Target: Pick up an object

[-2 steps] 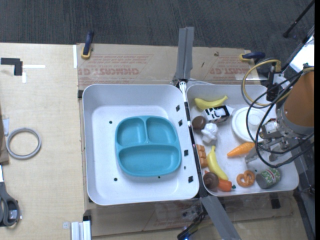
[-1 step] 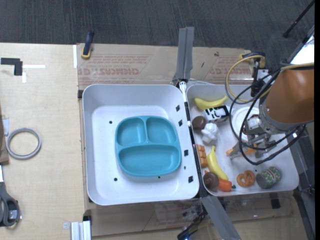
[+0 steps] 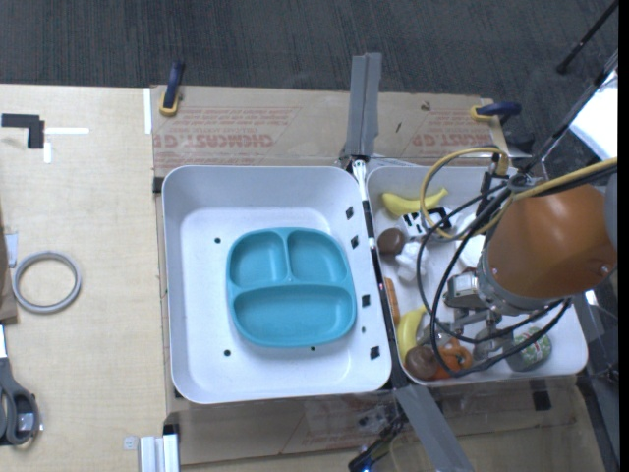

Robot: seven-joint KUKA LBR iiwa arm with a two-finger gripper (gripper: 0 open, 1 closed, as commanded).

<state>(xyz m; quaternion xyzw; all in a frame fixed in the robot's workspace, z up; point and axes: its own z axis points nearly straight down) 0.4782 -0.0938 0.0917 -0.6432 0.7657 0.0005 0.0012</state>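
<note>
Spanning a tan bench (image 3: 88,195) over dark carpet (image 3: 246,18), two bins; end effector (image 3: 472,327) state unclear.

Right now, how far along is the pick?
Done: the arm is over the right bin, gripper low among the cluttered items. In hand: nothing visibly between the fingers. Left: grasp something, perhaps the banana, and lift. The blue tray sits untouched in the left bin.
</note>
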